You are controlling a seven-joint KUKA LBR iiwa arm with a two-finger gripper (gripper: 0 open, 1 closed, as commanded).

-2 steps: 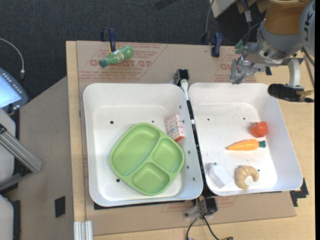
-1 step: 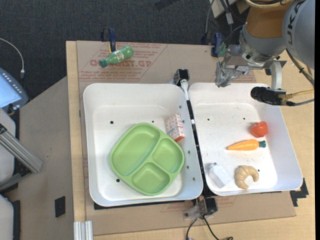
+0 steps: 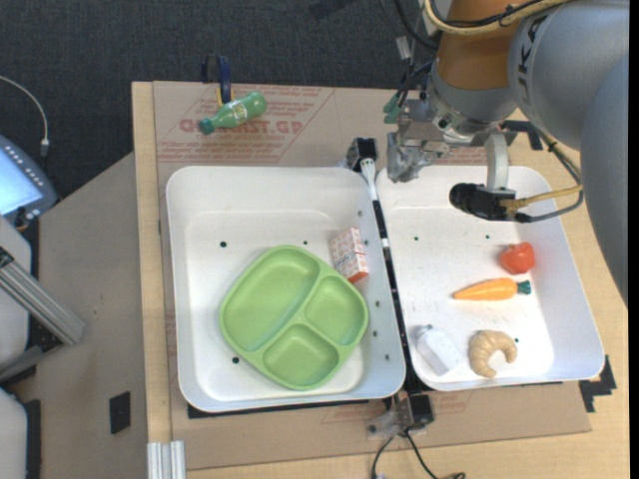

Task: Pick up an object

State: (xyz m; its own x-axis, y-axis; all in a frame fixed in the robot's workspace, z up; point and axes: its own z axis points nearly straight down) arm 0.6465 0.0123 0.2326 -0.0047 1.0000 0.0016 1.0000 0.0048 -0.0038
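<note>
My gripper (image 3: 401, 168) hangs over the far left corner of the right bin (image 3: 569, 267), above bare white floor, and I see nothing in it. In that bin lie a red tomato (image 3: 517, 257), an orange carrot (image 3: 489, 289), a tan croissant (image 3: 493, 352) and a small white block (image 3: 436, 347), all nearer the front than the gripper. The left bin (image 3: 190, 267) holds a green divided plate (image 3: 290, 317) and a small pink and white carton (image 3: 348, 253) close to the wall between the bins.
A green bottle (image 3: 232, 113) lies on the cardboard bench top behind the left bin. The arm's grey body and orange band cover the upper right. A black divider (image 3: 382, 247) runs between the two bins.
</note>
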